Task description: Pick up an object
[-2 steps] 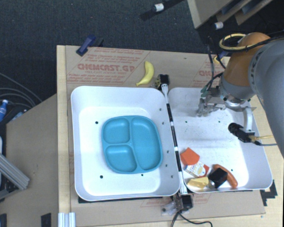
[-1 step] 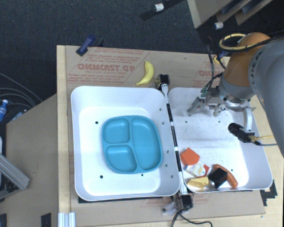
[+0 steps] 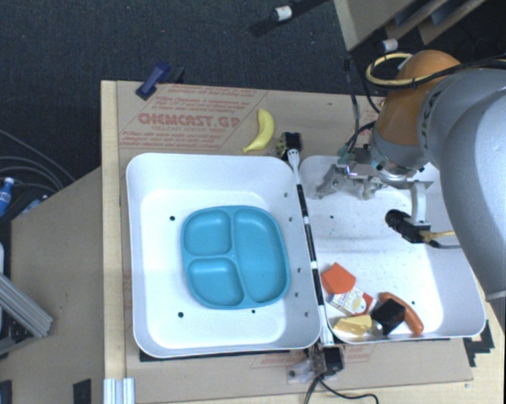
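Nearest, one blue tray [image 3: 234, 256] sits mid left bin [image 3: 154, 185]. One banana [image 3: 260, 131] lies beyond at 12 o'clock. Right bin [image 3: 448, 303] holds about five small items [image 3: 365, 304] bunched at 6 o'clock. Gripper [image 3: 346, 182] hangs at its 11 o'clock; finger state: cannot tell.

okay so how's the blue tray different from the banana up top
The blue tray lies inside the left bin; the banana lies outside it, on the brown board. The blue tray is far larger, flat and divided into compartments; the banana is small, yellow and curved. Both lie apart from the gripper.
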Robot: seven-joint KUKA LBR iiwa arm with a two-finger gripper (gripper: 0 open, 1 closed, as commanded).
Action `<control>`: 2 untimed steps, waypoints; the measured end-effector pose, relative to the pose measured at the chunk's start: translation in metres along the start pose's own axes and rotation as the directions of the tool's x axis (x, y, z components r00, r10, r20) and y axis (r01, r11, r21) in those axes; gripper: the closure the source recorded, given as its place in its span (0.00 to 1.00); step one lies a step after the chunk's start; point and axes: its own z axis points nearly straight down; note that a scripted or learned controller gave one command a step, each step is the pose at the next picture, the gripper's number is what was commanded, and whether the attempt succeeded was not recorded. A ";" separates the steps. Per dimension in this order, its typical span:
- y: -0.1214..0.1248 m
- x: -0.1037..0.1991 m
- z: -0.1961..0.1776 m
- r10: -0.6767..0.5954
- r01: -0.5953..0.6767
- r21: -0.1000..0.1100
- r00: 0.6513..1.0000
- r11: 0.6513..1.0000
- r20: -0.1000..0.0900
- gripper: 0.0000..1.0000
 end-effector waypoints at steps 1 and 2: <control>0.001 0.000 -0.011 -0.001 0.001 -0.002 1.000 1.000 0.002 1.00; 0.001 0.000 -0.011 -0.001 0.001 -0.001 1.000 1.000 0.002 0.00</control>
